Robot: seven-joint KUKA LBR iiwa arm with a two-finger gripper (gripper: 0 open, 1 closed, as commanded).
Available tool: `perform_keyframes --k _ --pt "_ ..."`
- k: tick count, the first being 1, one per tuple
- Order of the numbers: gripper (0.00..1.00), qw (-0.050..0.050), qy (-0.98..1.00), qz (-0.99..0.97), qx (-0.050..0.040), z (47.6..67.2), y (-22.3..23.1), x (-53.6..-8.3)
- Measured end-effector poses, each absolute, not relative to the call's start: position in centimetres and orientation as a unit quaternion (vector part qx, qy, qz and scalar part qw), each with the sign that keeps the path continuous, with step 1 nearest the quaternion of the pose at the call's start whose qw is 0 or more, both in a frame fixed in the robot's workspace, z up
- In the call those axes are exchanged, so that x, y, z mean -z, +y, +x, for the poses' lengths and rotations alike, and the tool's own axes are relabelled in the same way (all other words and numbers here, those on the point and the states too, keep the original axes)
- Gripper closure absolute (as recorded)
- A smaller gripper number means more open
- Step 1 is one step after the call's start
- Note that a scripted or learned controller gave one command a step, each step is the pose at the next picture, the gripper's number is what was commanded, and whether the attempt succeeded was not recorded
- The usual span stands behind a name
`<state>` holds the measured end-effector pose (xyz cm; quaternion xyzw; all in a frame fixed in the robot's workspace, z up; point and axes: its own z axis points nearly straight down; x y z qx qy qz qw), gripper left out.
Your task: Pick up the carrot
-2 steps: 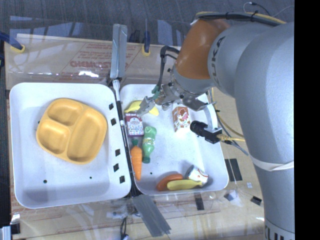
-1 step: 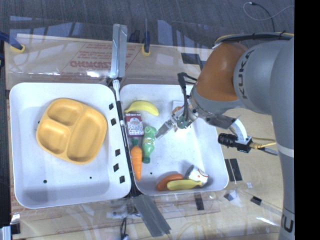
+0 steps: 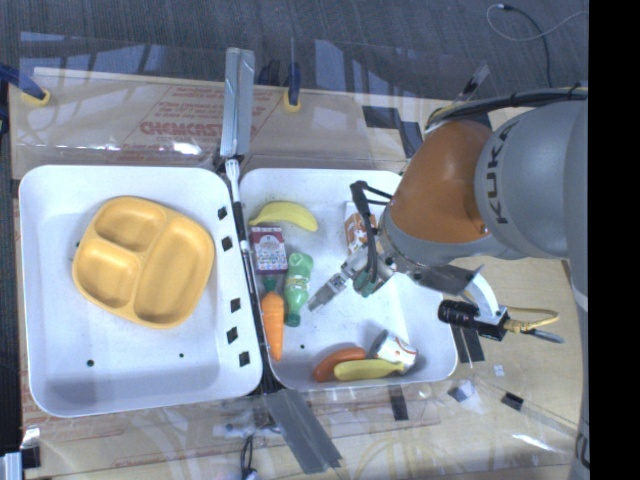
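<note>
Approach step. Gripper (image 3: 335, 288) finger state: cannot tell; nothing held. Orange tapered plastic carrot (image 3: 272, 325) lies in right white shallow bin (image 3: 330, 180), by left wall. Next: shift toward left wall, descend over carrot.

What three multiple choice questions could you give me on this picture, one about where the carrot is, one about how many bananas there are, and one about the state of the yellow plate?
1. Where does the carrot lie?
A. On the yellow plate
B. In the right bin, by its left wall
C. On the bench outside the bins

2. How many bananas are in the right bin?
A. One
B. Two
C. Four

3. What is the state of the yellow plate?
A. Bare, with nothing on it
B. Loaded with food
C. Turned upside down

Answers:
1. B: the carrot lies against the left wall of the right bin, left of the claw.
2. B: one banana lies near the top, another banana near the bottom.
3. A: the yellow plate in the left bin shows its bare compartments.
</note>
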<state>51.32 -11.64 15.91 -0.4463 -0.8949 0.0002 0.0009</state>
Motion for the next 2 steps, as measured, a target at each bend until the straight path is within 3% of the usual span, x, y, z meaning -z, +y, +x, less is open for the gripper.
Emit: perform_keyframes --k 1,2 --pt "0.0 0.001 -0.883 -0.47 -0.0004 53.3 -2.1 -19.2" --pt "0.0 0.0 -0.864 -0.503 -0.0008 56.5 -11.3 -15.6"
